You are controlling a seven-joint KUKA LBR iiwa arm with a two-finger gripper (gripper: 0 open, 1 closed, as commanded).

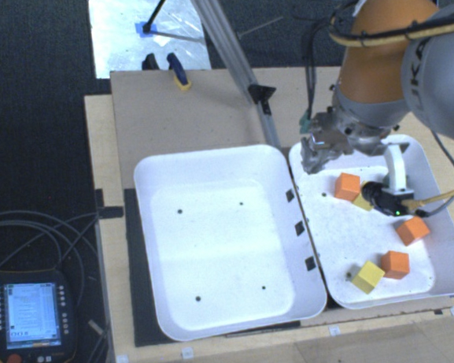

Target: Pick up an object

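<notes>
- The right white bin [444, 272] holds five small blocks: an orange cube [347, 186] near its upper left, a yellow block [362, 202] just below it and partly hidden, a second orange cube [412, 230] towards the right wall, a third orange cube [394, 264] lower down, and a yellow cube [369, 276] just beside that one on its left.
- The third orange cube and the yellow cube look to be touching or nearly so; the other blocks lie apart from them.
- The left white bin [155, 222] shows a bare floor with four small dark dots on it.
- The two bins sit side by side on a tan bench [189, 113], their inner rims meeting along a line with small black clips.
- The arm's orange band [380, 41] is above the upper part of the right bin, and the gripper [319, 149] hangs over that bin's upper left corner, near the first orange cube but not on it.
- Whether the gripper is open or closed cannot be told; its tip is a blurred grey mass, and no block is seen in it.
- A black fitting with a small green light [387, 200] and a yellow cable lies over the bin beside the yellow block.
- A teach pendant [29, 316] with a lit screen rests at the lower left; its screen text is too small to read.
- No brand or label can be read anywhere.
</notes>
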